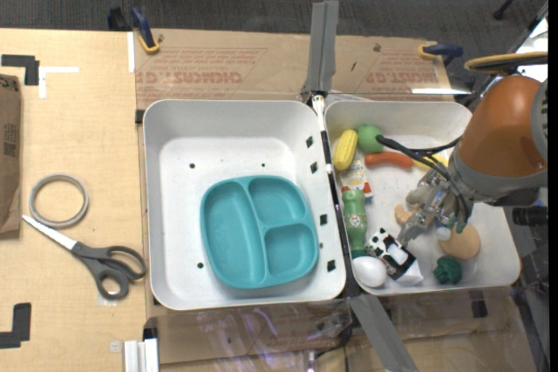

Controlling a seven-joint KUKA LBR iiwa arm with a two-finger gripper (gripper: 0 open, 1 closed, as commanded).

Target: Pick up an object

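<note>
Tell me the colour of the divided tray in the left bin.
Teal, all over; the tray shows clearly in the camera view, lying in the left bin.

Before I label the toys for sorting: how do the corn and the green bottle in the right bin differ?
The corn is yellow and stubby; the green bottle is green and longer. The corn lies nearer the bin's far wall, the bottle closer to the near side. Both lie along the right bin's left wall.

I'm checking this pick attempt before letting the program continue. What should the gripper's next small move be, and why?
Probably a short straight descent. The gripper hangs in the right bin, just above the black-and-white toy, with no object seen between its fingers. A white egg and green bottle crowd the toy's left side, so sideways travel risks bumping them.
</note>
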